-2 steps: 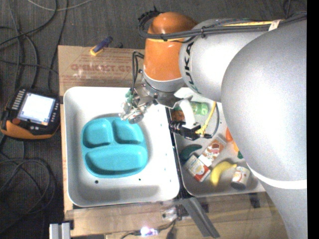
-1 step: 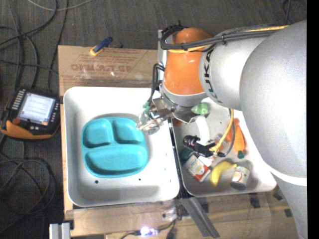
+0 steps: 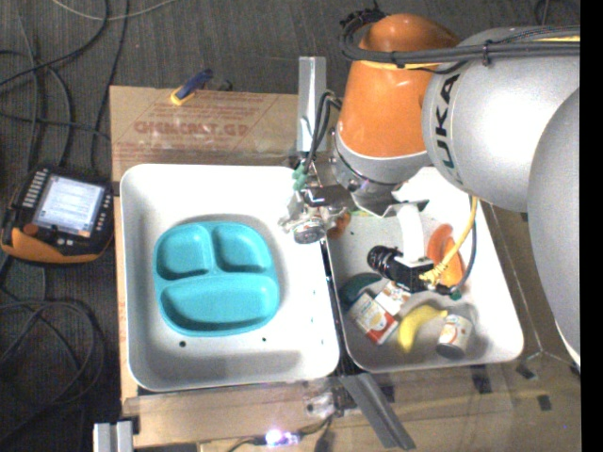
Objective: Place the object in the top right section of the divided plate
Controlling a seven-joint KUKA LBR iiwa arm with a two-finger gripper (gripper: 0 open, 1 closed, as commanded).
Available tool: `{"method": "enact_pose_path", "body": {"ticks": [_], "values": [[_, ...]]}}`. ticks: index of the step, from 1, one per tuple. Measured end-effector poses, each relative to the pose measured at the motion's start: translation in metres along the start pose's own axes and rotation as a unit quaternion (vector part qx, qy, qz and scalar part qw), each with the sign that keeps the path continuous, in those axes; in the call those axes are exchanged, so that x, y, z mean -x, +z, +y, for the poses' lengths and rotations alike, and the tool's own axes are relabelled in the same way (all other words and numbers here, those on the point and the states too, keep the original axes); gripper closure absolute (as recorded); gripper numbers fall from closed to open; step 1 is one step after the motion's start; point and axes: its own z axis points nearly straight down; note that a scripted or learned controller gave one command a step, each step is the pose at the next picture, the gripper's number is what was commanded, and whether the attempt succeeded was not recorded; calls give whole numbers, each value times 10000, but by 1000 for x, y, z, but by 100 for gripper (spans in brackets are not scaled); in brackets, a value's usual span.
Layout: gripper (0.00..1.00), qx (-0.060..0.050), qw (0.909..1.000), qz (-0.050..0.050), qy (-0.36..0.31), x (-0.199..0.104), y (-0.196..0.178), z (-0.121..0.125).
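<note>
- The grey and orange robot arm (image 3: 396, 111) reaches in from the right. Its gripper (image 3: 306, 219) hangs over the spot where the two bins meet, at the far side.
- I cannot tell if the gripper is apart or squeezed together. I also cannot tell if it has anything in it, because it is too blurry there.
- The teal plastic plate with three sections (image 3: 219, 276) lies flat in the shallow white bin on the left (image 3: 141, 347).
- The plate's top right section (image 3: 241, 247) is bare. It is near the gripper, a little lower and more to the left.
- The loose things lie in the shallow white bin on the right (image 3: 499, 337). There is a yellow banana (image 3: 419, 326), a small white and red carton (image 3: 377, 314), a small white can (image 3: 454, 335) and an orange round thing (image 3: 443, 248).
- The task does not say which thing is meant, and none of them is on the plate yet.
- I think the pile could cause trouble. The banana, carton and can touch each other, so a grab there might push one away or slip off.
- The banana is round and smooth, so it might roll out of a weak hold.
- The sections are small, with low ridges between them. A drop from too high or a bit off could bounce the thing into the next section or out into the bin.
- The gripper is close to the bin walls, so a low move sideways might bump them and shift the plate.
</note>
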Motion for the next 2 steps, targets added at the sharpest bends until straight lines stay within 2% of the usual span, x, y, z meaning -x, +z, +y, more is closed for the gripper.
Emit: {"method": "enact_pose_path", "body": {"ticks": [1, 2], "values": [[100, -3, 9981, -12, -618, -32, 18, 84], [100, -9, 9963, -7, -861, -33, 47, 62]]}}
